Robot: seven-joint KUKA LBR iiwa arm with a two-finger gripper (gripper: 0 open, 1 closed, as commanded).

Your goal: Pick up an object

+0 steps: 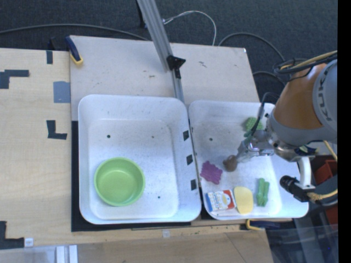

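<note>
Gripper point(237, 159) low in right bin point(219, 114), finger state unclear. Brown lump point(230, 163) at tip, purple piece point(211, 172) just beside. Risked nudging lump away, closing on nothing.

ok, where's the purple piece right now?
The purple piece lies in the right bin, near its left wall, just above the red-and-white packet and left of the small brown object.

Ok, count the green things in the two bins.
3, maybe more behind the arm: green bowl in the left bin; green stick near the right bin's front; green piece beside the wrist.
</note>
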